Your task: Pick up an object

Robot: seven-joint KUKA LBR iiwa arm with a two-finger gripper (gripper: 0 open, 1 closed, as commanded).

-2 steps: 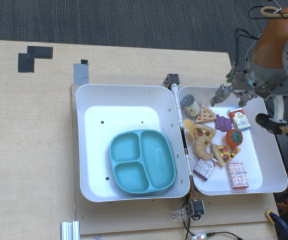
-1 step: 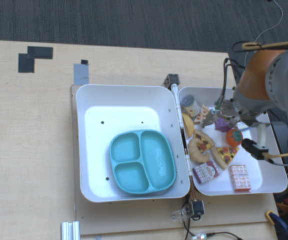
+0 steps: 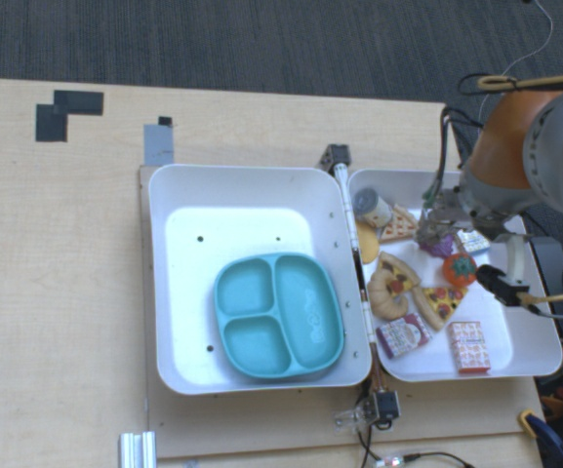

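the claw [image 3: 435, 230] is seen low over the crowded toys [image 3: 427, 295] at the right of the frame, its grip cannot be told, and a toy could be bumped away.

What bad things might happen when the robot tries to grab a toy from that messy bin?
1. The toys lie crowded together, so the gripper might nudge the pizza slice or purple toy instead of catching one.
2. The flat red packet may be hard to pinch and could slip.
3. A toy might get pushed against the bin wall.
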